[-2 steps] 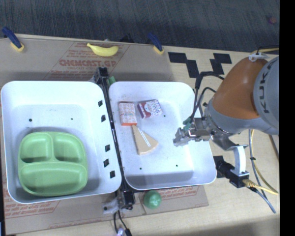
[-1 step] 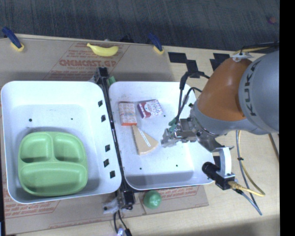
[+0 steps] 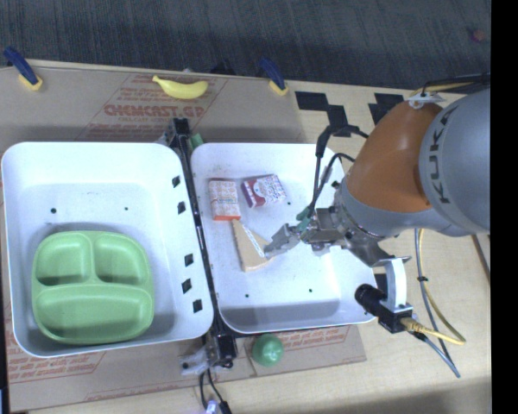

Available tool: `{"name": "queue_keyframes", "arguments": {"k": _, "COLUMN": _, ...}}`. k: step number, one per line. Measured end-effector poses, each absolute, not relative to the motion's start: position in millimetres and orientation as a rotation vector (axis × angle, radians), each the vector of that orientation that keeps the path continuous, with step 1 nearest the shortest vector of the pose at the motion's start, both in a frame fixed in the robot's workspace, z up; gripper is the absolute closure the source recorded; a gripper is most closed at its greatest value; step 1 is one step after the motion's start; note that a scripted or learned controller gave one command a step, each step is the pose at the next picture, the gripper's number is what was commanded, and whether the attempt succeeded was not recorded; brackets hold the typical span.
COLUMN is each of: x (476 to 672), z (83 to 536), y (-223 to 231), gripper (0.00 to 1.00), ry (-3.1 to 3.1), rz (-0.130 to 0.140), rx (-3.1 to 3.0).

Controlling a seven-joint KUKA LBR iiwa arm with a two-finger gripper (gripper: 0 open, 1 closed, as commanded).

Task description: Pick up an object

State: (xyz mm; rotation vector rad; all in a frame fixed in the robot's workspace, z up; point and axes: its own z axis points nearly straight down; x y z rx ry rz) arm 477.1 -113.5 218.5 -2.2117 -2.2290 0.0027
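Observation:
In the right bin (image 3: pixel 276 313) lie three small things: an orange-and-white packet (image 3: pixel 224 198), a red-and-white packet (image 3: pixel 265 190), and a tan wedge-shaped block (image 3: pixel 249 247) just below them. My gripper (image 3: pixel 279 241) hangs low over the bin's middle, reaching in from the right, its tips right beside the wedge's right edge. Nothing shows between its fingers.
The left bin (image 3: pixel 17 171) holds a green divided tray (image 3: pixel 92 286). A yellow banana (image 3: pixel 180 85) lies on the cardboard behind the bins. A green ball (image 3: pixel 266 349) rests in front of the right bin. Cables trail off at the right.

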Motion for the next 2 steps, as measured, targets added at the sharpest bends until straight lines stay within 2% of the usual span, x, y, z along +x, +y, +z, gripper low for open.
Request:
{"name": "queue_keyframes", "arguments": {"k": 1, "x": 536.2, "z": 135.9, "y": -175.9, "gripper": 0.0, "ry": -2.226, "rz": 0.006, "rx": -2.213}}
{"name": "queue_keyframes", "arguments": {"k": 2, "x": 645.5, "z": 96.9, "y": -180.0, "gripper": 0.0, "ry": -2.233, "rz": -0.01, "rx": -2.221}}
